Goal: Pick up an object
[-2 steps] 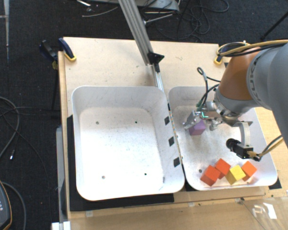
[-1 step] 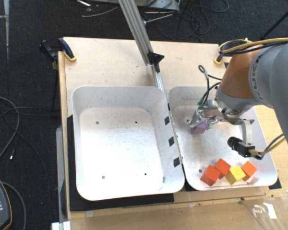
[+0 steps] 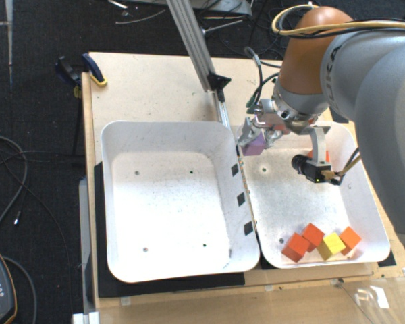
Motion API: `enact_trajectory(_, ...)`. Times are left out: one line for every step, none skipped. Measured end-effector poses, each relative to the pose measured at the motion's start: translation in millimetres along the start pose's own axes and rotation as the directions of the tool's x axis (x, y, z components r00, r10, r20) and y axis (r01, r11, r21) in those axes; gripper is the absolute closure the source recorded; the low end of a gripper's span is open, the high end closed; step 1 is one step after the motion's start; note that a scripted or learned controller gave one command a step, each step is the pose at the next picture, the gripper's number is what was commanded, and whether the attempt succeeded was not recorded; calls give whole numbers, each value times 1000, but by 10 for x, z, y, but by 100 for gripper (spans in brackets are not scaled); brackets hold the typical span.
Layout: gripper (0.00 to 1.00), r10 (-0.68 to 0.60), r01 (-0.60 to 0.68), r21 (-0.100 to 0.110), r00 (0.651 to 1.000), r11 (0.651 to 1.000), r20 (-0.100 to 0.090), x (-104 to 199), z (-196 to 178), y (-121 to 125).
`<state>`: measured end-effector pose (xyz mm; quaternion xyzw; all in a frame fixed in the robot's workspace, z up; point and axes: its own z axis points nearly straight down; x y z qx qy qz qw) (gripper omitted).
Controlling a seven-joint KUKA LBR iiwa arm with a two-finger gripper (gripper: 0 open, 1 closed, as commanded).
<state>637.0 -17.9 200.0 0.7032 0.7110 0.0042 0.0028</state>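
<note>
My gripper (image 3: 256, 139) hangs over the far left corner of the right bin (image 3: 283, 198), close to the wall it shares with the left bin. A small purple block (image 3: 254, 147) sits between its two grey fingers, so the gripper is shut on it. The block appears slightly above the bin floor. Several blocks lie together in the near right corner of the same bin: a red-orange one (image 3: 298, 247), an orange one (image 3: 314, 234), a yellow one (image 3: 331, 245) and another orange one (image 3: 350, 238). A small orange piece (image 3: 322, 156) shows behind the arm's black fitting.
The left bin (image 3: 109, 147) lies beside the right one, their rims meeting at the middle (image 3: 243, 201). A slanted metal post (image 3: 192, 39) rises at the back, near the gripper. A yellow-and-black clamp (image 3: 88, 69) grips the bench's far left corner.
</note>
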Motion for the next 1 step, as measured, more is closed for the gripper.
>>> enact_trajectory(100, 2, -2, 12, 1000, 1000, -1, 677, 54, -132)
